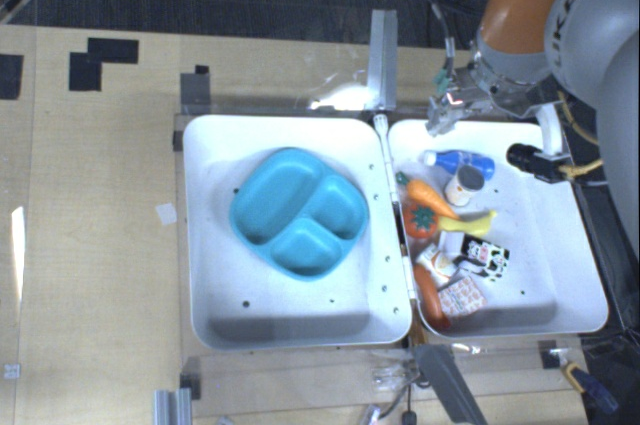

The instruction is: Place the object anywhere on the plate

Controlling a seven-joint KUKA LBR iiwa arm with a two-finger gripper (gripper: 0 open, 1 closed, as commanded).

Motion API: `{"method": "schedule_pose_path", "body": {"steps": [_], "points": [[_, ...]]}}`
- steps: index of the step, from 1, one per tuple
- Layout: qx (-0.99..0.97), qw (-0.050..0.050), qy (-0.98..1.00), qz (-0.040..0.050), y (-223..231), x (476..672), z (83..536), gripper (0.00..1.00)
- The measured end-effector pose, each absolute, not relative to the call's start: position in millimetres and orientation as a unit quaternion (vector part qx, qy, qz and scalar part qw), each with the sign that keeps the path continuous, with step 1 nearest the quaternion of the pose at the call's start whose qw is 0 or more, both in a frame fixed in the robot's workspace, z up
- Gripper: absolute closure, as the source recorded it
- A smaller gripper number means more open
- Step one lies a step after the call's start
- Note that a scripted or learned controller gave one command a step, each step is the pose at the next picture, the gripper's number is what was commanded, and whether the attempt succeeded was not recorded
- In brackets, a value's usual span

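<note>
A blue three-compartment plate [299, 210] lies in the left white bin [215, 318]. The right bin [565, 298] holds a pile of small objects: a blue-and-white bottle [462, 160], an orange carrot [430, 196], a yellow banana [468, 224], a small brown-capped jar [468, 180], a black-and-white piece [485, 257] and a patterned packet [459, 295]. My gripper [443, 116] hangs over the far left corner of the right bin, above and behind the bottle. Nothing shows between its fingers.
A metal divider post [383, 53] stands between the bins at the back. The arm's grey and orange body [560, 3] fills the upper right. A black cable connector [530, 159] lies over the right bin's far edge.
</note>
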State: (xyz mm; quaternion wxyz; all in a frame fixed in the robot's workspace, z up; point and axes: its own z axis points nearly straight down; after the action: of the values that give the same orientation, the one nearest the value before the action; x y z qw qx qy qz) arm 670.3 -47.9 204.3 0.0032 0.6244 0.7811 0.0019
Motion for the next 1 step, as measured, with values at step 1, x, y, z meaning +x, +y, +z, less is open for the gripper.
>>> {"method": "schedule_pose_path", "body": {"steps": [1], "points": [[0.696,0.000,0.718,0.0012,10.5,603.5,184.7,1.00]]}}
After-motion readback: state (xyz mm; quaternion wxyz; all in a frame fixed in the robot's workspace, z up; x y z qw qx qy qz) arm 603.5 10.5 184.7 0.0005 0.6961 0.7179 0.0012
